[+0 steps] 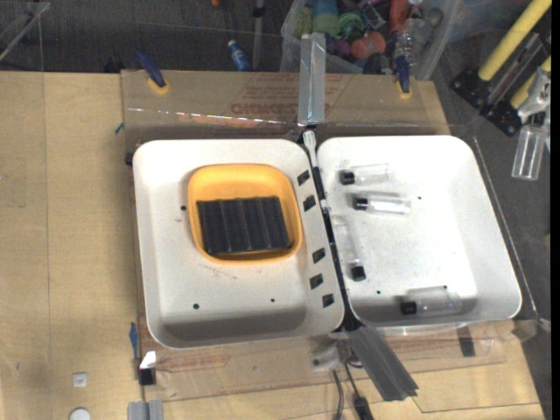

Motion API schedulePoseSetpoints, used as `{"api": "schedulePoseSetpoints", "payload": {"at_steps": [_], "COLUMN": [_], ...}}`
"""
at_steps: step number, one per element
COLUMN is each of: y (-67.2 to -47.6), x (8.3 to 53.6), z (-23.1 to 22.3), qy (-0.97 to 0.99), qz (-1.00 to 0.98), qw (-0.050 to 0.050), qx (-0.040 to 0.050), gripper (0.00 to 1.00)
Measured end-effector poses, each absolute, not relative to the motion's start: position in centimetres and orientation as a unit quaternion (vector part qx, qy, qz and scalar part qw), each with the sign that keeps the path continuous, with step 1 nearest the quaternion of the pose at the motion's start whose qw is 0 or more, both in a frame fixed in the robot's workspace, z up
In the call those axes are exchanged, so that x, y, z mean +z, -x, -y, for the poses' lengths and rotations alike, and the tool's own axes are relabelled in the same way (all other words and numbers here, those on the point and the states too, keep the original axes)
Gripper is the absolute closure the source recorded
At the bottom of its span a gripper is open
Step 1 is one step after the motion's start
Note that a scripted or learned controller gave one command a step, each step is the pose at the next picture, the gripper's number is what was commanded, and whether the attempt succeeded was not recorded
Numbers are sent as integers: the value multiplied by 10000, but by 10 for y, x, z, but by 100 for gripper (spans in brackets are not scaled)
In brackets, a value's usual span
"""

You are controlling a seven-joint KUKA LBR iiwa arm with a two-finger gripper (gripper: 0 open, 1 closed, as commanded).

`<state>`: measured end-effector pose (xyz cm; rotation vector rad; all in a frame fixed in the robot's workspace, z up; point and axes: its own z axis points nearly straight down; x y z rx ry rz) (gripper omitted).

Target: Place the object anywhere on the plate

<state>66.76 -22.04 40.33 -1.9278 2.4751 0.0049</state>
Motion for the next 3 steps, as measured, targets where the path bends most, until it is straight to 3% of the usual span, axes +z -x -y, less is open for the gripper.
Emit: {"api": "schedulePoseSetpoints", "payload": {"at_steps": [1, 3], "y": [-668, -668], "x": [436, 435], "z": [221, 212], "qy": [7437, 9041], "qz": [-6685, -4273], "qw": [35, 27], "qx": [-6, -13], "gripper": [100, 100]}}
